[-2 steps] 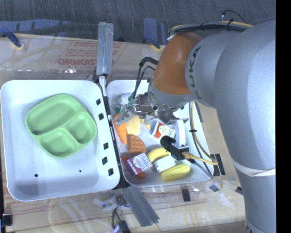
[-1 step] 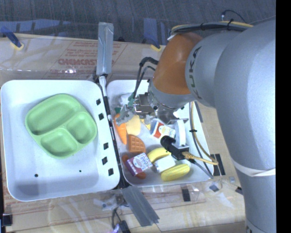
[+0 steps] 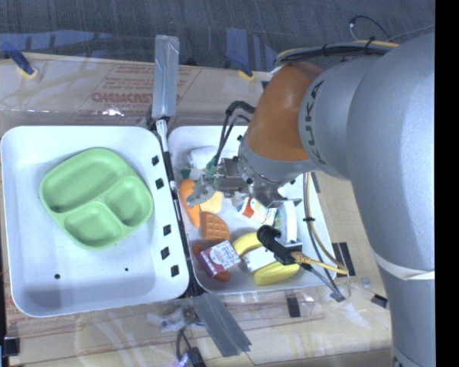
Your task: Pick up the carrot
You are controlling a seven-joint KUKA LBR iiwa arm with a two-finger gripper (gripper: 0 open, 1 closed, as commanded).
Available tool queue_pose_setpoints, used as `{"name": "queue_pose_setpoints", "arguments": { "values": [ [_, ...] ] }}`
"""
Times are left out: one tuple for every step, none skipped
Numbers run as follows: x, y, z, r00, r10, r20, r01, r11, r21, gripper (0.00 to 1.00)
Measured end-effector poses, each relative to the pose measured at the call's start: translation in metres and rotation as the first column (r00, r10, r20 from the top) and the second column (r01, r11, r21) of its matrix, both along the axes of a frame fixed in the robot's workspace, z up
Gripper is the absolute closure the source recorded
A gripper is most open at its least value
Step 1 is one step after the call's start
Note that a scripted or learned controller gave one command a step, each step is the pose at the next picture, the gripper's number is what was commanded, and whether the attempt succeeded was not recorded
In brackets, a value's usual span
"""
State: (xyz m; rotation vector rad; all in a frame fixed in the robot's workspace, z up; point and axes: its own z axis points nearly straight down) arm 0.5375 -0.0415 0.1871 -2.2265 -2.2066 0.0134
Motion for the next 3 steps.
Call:
{"name": "queue_pose_setpoints", "arguments": {
  "values": [
    [-0.026, -0.006, 0.0, 1.0, -0.029, -0.001, 0.029, 1.0, 0.0, 0.0],
    [-0.027, 0.007, 0.0, 1.0, -0.026, -0.002, 0.026, 1.0, 0.0, 0.0],
    [-0.003, -0.026, 0.0, 0.996, -0.094, 0.002, 0.094, 0.996, -0.002, 0.0]
  ]
}}
